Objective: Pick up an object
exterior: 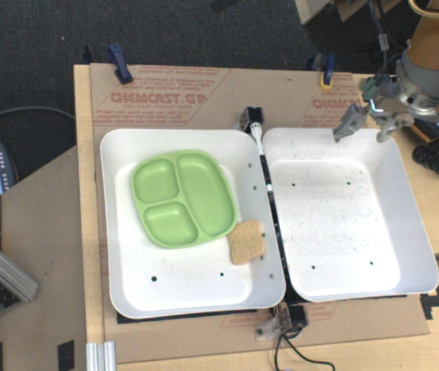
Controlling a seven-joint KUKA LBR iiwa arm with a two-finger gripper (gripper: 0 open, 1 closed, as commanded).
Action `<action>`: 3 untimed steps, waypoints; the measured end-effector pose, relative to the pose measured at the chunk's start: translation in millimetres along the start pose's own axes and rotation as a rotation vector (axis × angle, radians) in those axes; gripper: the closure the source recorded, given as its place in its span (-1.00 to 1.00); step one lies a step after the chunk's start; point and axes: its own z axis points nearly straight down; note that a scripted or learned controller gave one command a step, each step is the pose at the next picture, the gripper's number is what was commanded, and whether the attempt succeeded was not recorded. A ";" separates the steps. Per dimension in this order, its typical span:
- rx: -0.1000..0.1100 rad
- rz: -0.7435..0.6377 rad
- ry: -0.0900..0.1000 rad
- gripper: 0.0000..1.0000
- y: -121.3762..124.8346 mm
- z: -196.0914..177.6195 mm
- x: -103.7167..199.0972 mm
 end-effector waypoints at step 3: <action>-0.010 0.002 -0.002 -1.00 -131.1 -301.8 20.3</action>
